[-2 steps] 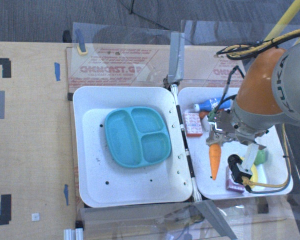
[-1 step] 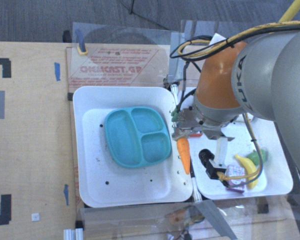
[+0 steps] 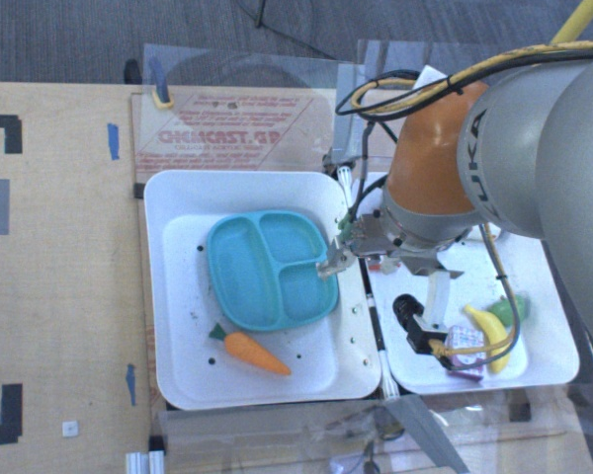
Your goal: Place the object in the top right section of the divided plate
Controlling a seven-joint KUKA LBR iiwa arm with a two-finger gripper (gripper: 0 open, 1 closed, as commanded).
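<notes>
A blue divided plate (image 3: pixel 247 270) lies in the left white bin (image 3: pixel 173 265), with one large section on its left and two smaller ones on its right. No object lies in any section. My gripper (image 3: pixel 331 265) hovers at the plate's right rim, level with the ridge between the two right sections. The grey and orange wrist hides most of it, and I see no object between its tips. An orange carrot (image 3: pixel 257 354) with a green top lies in the same bin, just below the plate's lower left edge.
The right bin (image 3: pixel 558 358) holds a yellow banana (image 3: pixel 489 332), a purple packet (image 3: pixel 465 352) and a small green item (image 3: pixel 506 309) near its front right. The arm covers that bin's upper half. A clear sheet with red print (image 3: pixel 227 131) lies behind the left bin.
</notes>
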